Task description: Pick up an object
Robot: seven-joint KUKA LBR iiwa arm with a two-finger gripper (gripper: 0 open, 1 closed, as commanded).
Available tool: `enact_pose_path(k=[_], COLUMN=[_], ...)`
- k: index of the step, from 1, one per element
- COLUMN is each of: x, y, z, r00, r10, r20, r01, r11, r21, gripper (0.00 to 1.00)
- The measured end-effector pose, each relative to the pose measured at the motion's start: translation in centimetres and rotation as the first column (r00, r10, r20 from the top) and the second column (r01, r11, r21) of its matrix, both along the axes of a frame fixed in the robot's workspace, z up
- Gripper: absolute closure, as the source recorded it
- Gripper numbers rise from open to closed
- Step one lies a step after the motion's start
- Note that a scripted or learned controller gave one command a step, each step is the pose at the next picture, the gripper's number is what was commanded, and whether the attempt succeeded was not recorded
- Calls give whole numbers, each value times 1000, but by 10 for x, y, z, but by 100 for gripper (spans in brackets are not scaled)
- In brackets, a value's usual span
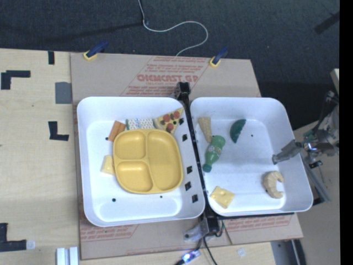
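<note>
In the right bin [278, 110] lie a green bottle [213, 152], a dark green piece [237, 130], a beige cone [205, 127], a yellow cheese wedge [222, 196] and a tan croissant-like piece [273, 184]. My gripper [285, 152] reaches in over that bin's right rim, just above the croissant-like piece and well right of the bottle. Nothing shows in its grasp.
The left bin [88, 115] holds a yellow divided plate [148, 160] with a pizza slice [170, 120], an orange stick [116, 130], a checkered piece [139, 124] and a pale yellow wedge [107, 164] around it. The bins stand on cardboard [165, 76].
</note>
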State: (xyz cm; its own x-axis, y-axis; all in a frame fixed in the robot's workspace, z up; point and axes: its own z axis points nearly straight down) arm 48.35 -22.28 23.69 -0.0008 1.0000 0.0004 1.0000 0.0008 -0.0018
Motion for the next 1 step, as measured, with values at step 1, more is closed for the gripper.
enact_pose_path(k=[1], x=[0], y=[11], z=[-52], r00=[1000], r10=[1], r20=[-5], r01=[-1], r11=[1000], r21=[2], gripper=[0])
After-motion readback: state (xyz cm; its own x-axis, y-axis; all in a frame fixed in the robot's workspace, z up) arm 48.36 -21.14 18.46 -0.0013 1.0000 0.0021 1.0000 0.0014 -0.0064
